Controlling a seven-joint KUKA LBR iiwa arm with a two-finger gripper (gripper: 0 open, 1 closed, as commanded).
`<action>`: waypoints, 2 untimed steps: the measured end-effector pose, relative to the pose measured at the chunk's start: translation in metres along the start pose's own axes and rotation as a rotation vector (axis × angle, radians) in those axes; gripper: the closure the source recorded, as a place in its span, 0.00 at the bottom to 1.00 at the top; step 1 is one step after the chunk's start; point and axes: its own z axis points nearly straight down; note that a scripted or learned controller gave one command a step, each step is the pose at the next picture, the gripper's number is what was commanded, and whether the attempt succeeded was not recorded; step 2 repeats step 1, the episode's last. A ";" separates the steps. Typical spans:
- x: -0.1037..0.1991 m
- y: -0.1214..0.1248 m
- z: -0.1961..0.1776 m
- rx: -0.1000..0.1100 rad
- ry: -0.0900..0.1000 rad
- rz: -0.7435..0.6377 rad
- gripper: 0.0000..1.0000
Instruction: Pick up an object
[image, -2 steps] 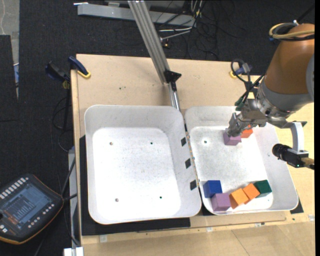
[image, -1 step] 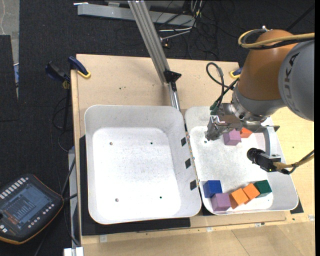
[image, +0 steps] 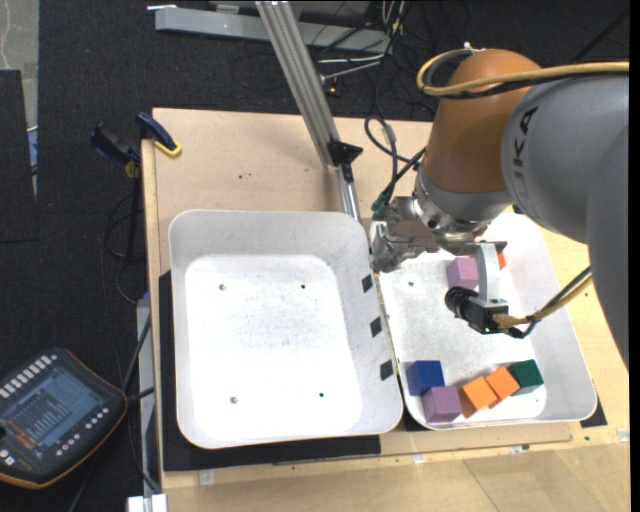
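Over the right bin (image: 560, 300), my arm (image: 560, 120) hangs with its gripper (image: 400, 245) low at the bin's left wall. I cannot tell the tool's opening or whether it has hold of anything. A pink block (image: 462, 271) lies just beside it; blue (image: 425, 376), purple (image: 441, 403), orange (image: 479, 391) and green (image: 524, 377) blocks cluster along the near edge. I judge the pink block the best target: centre squarely above it, clear of the wall, before descending.
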 end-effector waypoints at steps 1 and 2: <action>0.053 0.010 0.008 0.000 0.000 0.000 1.00; 0.053 0.010 0.008 0.000 0.000 0.000 1.00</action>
